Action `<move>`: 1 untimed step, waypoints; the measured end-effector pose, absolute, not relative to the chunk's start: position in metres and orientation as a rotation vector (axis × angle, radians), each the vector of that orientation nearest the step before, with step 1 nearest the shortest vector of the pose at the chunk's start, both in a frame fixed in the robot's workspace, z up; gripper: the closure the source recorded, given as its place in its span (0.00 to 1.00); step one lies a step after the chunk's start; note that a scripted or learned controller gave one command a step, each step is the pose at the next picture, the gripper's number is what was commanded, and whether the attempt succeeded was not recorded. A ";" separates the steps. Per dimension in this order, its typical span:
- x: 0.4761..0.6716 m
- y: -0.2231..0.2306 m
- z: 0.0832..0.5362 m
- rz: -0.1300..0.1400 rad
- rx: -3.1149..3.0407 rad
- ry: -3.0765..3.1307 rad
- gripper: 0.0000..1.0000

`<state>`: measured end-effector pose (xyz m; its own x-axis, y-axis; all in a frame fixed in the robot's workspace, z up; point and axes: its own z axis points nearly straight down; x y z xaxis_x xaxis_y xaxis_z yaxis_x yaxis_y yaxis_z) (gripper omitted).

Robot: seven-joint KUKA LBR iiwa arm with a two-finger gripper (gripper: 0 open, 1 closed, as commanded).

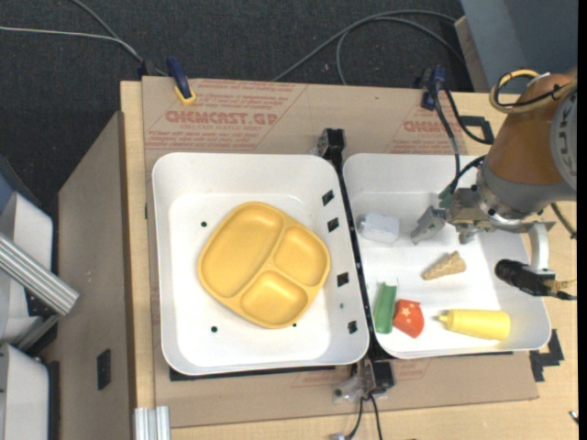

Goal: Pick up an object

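Nearest, right bin (385,168) holds mustard bottle (477,323), tomato (409,318), green piece (384,307); left bin (170,246) holds yellow divided plate (264,264). Claw (447,226) spread open, holding nothing.

Dark grey carpet floor (275,16), brown cardboard-topped bench (101,246), trailing cables (83,21)

I see my gripper (448,225) hanging with fingers spread over the right bin (404,174), nothing between them. Below it lies a tan wedge (444,266); a yellow bottle (475,323), red piece (409,318) and green stick (384,306) sit along the bin's near edge. A yellow divided plate (264,264) sits mid left bin (183,181).
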<state>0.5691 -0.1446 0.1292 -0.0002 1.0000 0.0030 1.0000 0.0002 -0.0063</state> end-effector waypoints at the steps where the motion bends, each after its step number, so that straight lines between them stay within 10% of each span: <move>1: 0.571 -0.145 0.143 -0.002 -2.220 -2.222 1.00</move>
<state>0.5708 -0.1450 0.1430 -0.0007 1.0000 0.0015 1.0000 0.0007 0.0005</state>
